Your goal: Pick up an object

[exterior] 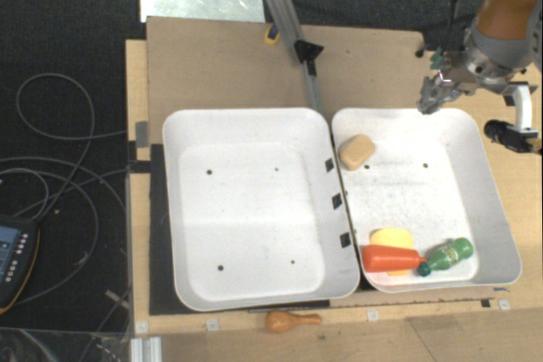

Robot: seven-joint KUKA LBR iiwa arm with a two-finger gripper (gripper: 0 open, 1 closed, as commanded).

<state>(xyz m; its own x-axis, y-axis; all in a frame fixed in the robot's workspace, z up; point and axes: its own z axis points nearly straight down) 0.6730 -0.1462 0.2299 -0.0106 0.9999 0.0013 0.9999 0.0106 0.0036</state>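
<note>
Wooden bench on dark carpet; right bin holds a sponge, carrot and bottle. Gripper hovers at its far rim, grip unreadable.

Two shallow bins sit side by side on a counter, touching along their inner edges. The left bin is the landmark here. To its right, the right bin holds four things: a rounded block close to the shared edge at the far end, and, at the near end, a flat disc with a carrot-shaped piece just in front of it and a small bottle lying beside that, farther from the left bin. In front of the left bin, on the counter's near edge, lies a small pear-shaped item. The claw hangs above the right bin's far rim.
</note>
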